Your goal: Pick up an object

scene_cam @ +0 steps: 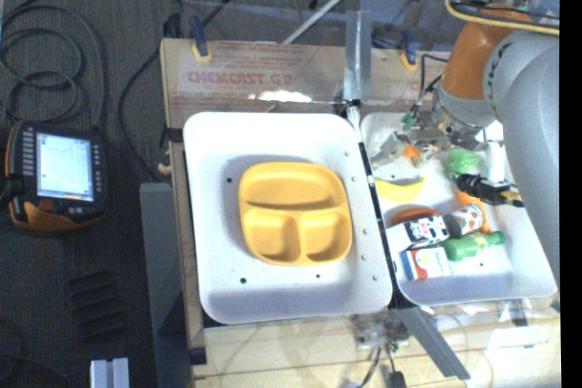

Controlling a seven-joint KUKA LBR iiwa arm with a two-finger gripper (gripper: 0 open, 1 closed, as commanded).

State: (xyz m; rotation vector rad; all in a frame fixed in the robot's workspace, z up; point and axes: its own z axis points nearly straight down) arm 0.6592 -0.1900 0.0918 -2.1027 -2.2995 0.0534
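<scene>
We judge the pick not yet done: the gripper hovers at the right bin's far-left corner, fingers' state unreadable, while the banana lies just beside it.

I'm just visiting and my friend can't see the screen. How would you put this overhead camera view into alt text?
A grey robot arm with an orange band reaches from the right, its gripper low over the far end of the right bin, which holds a banana, a green bottle, a small carton and other toy food. The left bin holds a yellow divided tray.
</scene>
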